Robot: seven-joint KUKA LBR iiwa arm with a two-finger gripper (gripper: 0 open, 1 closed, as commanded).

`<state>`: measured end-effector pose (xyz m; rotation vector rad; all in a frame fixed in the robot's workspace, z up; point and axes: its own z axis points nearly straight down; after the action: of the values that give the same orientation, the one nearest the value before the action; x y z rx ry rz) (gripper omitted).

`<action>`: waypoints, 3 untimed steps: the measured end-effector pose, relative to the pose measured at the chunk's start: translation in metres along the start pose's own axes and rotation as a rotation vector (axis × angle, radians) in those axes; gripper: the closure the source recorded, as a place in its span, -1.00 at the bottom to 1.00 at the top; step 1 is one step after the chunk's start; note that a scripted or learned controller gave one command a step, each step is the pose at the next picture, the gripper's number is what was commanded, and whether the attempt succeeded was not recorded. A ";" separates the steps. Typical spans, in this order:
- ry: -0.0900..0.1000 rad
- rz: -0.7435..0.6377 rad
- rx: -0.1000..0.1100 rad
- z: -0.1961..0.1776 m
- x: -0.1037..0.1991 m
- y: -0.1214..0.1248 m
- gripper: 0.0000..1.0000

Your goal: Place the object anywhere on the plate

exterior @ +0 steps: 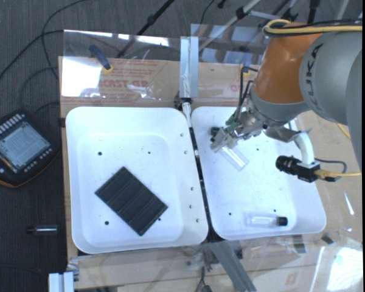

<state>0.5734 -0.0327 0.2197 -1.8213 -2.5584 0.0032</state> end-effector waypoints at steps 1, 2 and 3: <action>-0.001 -0.170 -0.001 0.037 0.042 0.071 1.00; -0.002 -0.538 -0.004 0.004 0.085 0.110 1.00; -0.002 -0.634 -0.004 -0.067 0.138 0.133 1.00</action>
<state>0.6537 0.1416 0.2860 -0.9336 -3.0021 -0.0009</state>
